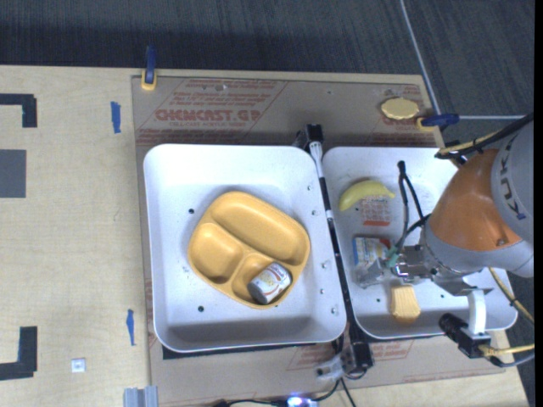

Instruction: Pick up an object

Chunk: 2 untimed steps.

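In the right bin (475, 164) lie a yellow banana-shaped piece (365, 193), a white packet with red print (376, 214), a clear pouch with blue print (369, 257) and a tan block (405, 303). My gripper (400, 266) sits low in this bin, right against the pouch's right edge and just above the tan block. The wrist and its orange band (471, 214) hide the bin's right part. In the left bin (170, 176) a yellow divided plate (246, 231) carries a small can (270, 283) in its front compartment.
A black divider (327, 219) runs between the two bins. Black cables (409, 202) loop over the right bin near the wrist. A tan disc (399, 108) and a blue clamp (437, 119) sit on the cardboard behind the right bin.
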Available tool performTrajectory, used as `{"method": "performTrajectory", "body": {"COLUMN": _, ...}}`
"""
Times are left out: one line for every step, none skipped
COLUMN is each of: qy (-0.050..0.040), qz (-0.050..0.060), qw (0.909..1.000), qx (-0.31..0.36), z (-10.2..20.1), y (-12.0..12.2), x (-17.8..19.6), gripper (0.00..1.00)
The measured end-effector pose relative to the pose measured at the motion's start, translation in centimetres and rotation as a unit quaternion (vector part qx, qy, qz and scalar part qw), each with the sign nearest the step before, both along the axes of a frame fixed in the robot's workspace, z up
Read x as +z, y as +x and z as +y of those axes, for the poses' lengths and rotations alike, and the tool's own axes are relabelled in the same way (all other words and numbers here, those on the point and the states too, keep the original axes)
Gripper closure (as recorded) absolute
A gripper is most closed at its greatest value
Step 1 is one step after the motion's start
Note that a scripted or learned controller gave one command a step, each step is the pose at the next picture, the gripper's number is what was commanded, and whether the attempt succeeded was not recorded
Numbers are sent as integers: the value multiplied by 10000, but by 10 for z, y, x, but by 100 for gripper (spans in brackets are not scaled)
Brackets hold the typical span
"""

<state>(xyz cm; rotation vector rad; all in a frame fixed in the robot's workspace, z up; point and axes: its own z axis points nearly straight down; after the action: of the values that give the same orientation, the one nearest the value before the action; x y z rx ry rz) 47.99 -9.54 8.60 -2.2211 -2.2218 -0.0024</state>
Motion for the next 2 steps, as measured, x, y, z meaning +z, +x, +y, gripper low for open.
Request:
{"method": "performTrajectory", "body": {"qy": -15, "qz": -36, "qw": 10000, "qx": -1, "z": -1, "y": 2, "x": 11, "gripper": 100}}
{"method": "performTrajectory", "body": {"qy": -14, "qz": -35, "qw": 10000, "qx": -2, "z": -1, "y": 2, "x": 11, "gripper": 0}}
